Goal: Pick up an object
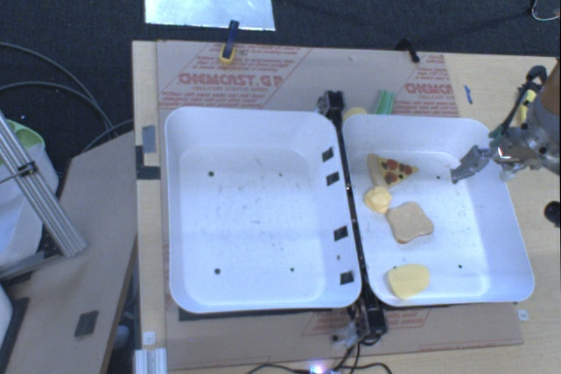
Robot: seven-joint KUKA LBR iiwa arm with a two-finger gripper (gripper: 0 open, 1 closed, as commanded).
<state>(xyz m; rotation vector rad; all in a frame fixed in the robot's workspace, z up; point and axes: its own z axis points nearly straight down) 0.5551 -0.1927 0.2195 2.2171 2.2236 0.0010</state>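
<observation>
the gripper [473,160] hangs over the far right part of the right bin [504,228], reaching in from the bin's right rim. its fingers are small and blurred here, so i cannot tell how far apart they stand, and nothing shows between them.

taking the right bin as the landmark, all the likely targets lie in its left half, strung from its far side toward its near edge. the pizza slice [390,169] is the one closest to the gripper: it lies to the gripper's left across bare white floor, near the bin's far left corner. it is a small yellow wedge with red spots, its long axis running slantwise, point toward the bin's left wall. just nearer than it sits a small pale yellow round piece [377,200], almost touching the slice. nearer again, toward the bin's middle, lies a tan toast slice [409,222], flat and squarish. a flat yellow round piece [408,280] rests close to the bin's near wall.

my judgement: no object is picked yet, and the coming move calls for travel leftward before descending, the pizza slice being the shortest reach.

the left bin [254,210] sits beside it on the desk [88,215].
</observation>
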